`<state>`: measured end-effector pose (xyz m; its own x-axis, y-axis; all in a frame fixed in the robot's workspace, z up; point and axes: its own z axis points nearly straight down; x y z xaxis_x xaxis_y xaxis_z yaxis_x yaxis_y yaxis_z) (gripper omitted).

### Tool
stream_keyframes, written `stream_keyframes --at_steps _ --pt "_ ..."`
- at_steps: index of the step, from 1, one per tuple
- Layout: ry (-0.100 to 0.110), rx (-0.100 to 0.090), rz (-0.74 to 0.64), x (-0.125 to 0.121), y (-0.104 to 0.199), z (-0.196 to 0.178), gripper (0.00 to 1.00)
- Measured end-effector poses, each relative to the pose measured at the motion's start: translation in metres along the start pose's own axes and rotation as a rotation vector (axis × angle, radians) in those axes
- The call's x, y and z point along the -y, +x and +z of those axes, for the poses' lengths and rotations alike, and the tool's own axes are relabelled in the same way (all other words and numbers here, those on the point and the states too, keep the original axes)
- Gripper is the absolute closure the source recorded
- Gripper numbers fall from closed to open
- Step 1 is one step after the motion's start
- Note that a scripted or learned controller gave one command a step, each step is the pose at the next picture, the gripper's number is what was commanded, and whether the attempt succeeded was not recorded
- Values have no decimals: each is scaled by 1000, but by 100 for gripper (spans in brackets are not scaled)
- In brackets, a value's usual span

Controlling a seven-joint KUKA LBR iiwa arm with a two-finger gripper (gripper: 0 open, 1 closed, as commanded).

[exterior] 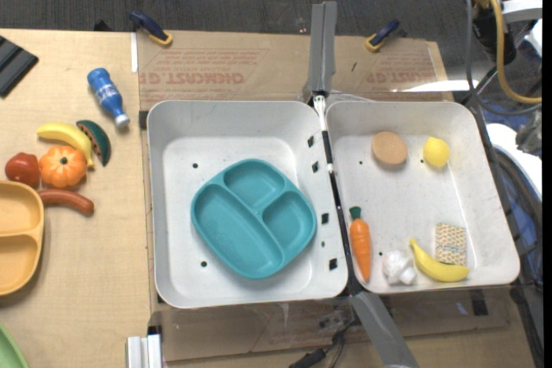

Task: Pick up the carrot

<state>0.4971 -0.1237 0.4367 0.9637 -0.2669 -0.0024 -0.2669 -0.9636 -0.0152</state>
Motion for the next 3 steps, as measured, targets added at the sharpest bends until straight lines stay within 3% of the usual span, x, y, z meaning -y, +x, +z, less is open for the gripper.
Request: stream_keyframes --at_steps 1,2,3 --pt "0 -2 166 -74 21 1 100" --pt "-6 5 446 -58 31 140 100" --pt "-7 7 251 -40 34 158 100"
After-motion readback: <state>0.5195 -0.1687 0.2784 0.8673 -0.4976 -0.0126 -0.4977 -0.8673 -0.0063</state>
